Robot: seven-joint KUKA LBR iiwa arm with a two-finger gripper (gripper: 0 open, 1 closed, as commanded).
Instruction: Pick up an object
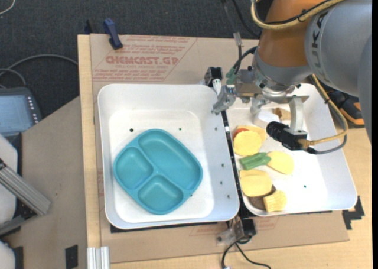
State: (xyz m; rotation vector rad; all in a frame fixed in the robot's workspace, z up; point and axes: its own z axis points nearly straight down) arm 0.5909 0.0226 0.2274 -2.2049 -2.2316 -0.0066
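hovering at twelve o'clock over the right bin (331, 161), gripper (275, 112) above yellow food pieces (248, 142); finger state unclear; teal tray (157, 170) in the left bin (112, 108).

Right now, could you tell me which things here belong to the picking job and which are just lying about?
For the job:
- hand
- yellow pieces
- green piece
- right bin

Lying about:
- blue tray
- left bin
- cardboard sheet
- blue clamp

Dark grey carpet floor (147, 2) surrounds the brown cardboard-topped bench (147, 55).
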